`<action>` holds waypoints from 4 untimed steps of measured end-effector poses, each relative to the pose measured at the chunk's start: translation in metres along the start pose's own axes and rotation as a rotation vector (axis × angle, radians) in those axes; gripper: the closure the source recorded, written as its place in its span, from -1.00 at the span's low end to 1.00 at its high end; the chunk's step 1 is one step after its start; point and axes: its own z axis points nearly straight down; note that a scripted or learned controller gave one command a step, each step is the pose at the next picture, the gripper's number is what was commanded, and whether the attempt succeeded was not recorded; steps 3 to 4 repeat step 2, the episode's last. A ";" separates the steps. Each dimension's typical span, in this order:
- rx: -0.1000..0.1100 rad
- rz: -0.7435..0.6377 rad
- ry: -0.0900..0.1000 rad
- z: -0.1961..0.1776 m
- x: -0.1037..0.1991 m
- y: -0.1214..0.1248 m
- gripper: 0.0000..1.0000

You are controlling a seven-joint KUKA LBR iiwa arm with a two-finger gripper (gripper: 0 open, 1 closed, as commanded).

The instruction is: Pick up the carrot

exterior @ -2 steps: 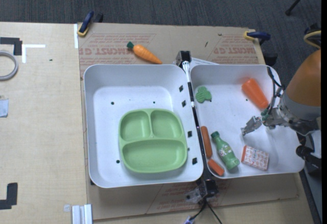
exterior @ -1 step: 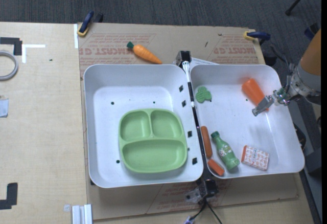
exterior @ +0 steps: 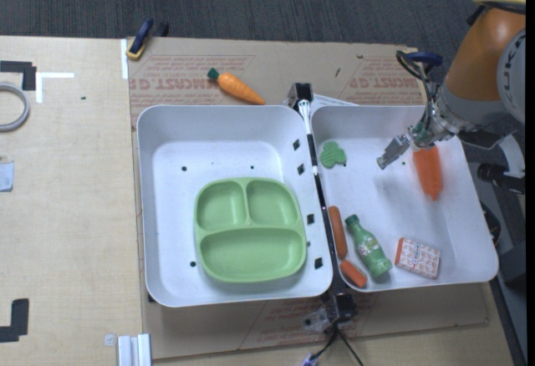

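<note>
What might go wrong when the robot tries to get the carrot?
1. The gripper is over the right bin, right beside a plain orange piece. It might grab that instead.
2. The carrot with the green top lies outside both bins, on the cardboard behind the left bin. The arm would have to reach across and might bump the bin walls.

Grey arm (exterior: 468,101), orange band, blue cable, metallic pincer (exterior: 393,153).
</note>
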 end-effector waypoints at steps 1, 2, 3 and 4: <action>-0.002 -0.003 -0.003 -0.010 0.000 0.001 1.00; 0.003 0.178 0.002 0.029 0.091 -0.026 1.00; 0.003 0.178 0.002 0.029 0.091 -0.026 1.00; 0.003 0.178 0.002 0.029 0.091 -0.026 1.00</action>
